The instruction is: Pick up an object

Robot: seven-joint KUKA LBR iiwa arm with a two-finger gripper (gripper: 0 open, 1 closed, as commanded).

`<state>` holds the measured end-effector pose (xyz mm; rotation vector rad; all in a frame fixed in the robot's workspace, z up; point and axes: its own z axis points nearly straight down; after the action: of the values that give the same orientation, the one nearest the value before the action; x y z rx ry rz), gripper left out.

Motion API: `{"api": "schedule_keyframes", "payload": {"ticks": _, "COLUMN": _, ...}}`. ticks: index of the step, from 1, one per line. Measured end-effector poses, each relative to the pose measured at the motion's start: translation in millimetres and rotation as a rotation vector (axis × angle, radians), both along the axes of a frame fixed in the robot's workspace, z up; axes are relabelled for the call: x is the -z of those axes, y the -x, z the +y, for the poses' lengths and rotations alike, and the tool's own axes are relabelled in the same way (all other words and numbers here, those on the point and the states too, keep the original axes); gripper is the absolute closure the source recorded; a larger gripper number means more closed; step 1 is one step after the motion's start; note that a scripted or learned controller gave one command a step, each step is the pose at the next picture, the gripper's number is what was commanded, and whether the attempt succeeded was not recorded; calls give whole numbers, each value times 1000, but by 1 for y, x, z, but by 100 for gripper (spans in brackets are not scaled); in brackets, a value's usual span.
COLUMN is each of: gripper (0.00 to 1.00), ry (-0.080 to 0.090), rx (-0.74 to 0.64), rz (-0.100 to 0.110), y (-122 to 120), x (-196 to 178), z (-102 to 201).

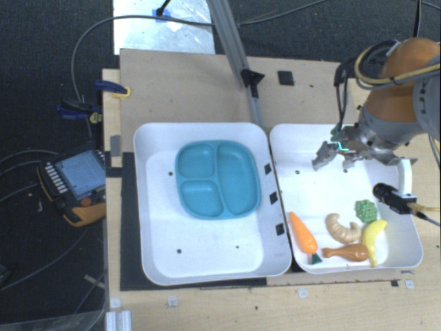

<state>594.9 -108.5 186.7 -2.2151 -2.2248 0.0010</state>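
Observation:
The right bin (296,138) holds a carrot (302,233), a tan shrimp-like piece (341,227), a brown drumstick (347,253), a yellow banana (373,237) and a green broccoli (366,210), all clustered near its front. My gripper (335,156) hangs over the back of that bin, well above and behind the food. Its two fingers are spread apart with nothing between them.
The left bin (155,254) carries a blue divided plate (218,178). A grey pole (231,36) slants down to the bins' rear edge. Cables, a clamp (103,88) and a handheld device (74,178) lie off the bench to the left.

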Motion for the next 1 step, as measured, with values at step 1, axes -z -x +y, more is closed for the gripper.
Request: {"api": "schedule_keyframes", "payload": {"ticks": 1, "gripper": 0, "ry": 0, "rx": 0, "rz": -3, "y": -1, "x": -2, "z": 0}}
